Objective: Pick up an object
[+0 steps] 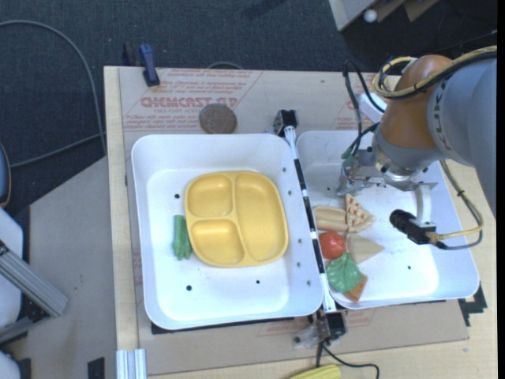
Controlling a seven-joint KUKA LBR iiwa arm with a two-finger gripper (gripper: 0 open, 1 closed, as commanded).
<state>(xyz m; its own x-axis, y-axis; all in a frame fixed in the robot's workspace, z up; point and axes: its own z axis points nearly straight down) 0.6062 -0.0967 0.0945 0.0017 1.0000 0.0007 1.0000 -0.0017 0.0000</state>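
Toy foods lie clustered at the left side of the right bin (pixel 430 275): a pizza slice (pixel 357 214), a pale bread stick (pixel 329 215), a red tomato (pixel 332 245), a beige wedge (pixel 365 249), a green leaf (pixel 343 273) and an orange piece (pixel 357 290) under it. My gripper (pixel 353 181) hangs low in the back left part of this bin, just behind the pizza slice and bread stick. Nothing shows as held. The left bin (pixel 150 155) holds a yellow compartment plate (pixel 235 215) with a green pod (pixel 181 237) beside it.
A black part with a yellow cable (pixel 412 224) hangs off the wrist over the right bin's middle. A brown disc (pixel 217 119) and a blue clip (pixel 147 63) lie on the bench behind the left bin. Black clamps (pixel 286 120) join the bins.
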